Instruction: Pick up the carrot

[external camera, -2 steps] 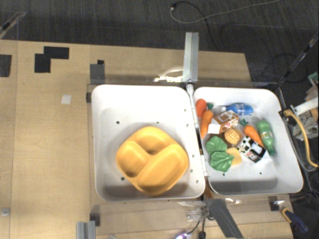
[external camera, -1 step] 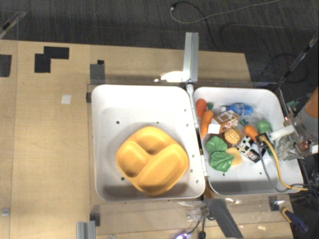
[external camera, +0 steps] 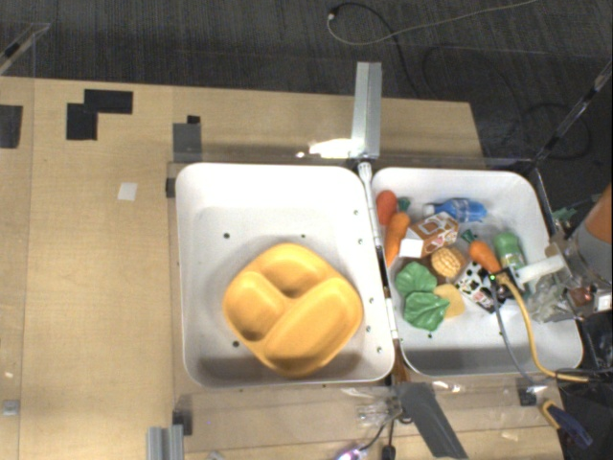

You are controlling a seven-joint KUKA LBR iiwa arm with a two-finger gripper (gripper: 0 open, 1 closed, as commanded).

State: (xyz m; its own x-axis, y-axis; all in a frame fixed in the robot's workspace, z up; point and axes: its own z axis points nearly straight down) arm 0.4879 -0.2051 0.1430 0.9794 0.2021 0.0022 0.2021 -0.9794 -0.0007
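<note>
An orange carrot (external camera: 394, 235) lies along the left wall of the right bin (external camera: 479, 357), just below a small red vegetable (external camera: 385, 204). A second, shorter orange carrot-like piece (external camera: 484, 255) lies further right, beside a green item (external camera: 509, 248). The arm comes in at the far right edge, and its gripper (external camera: 560, 293) hangs over the right rim of the right bin, well away from the long carrot. Nothing can be seen held in it.
The left bin (external camera: 201, 218) holds a yellow sectioned plate (external camera: 292, 307). Packed around the carrots are green leafy toys (external camera: 419, 295), a round brown item (external camera: 446, 262), a blue wrapper (external camera: 458, 208) and small boxes. A yellow cable (external camera: 523, 324) trails across the right bin's lower right.
</note>
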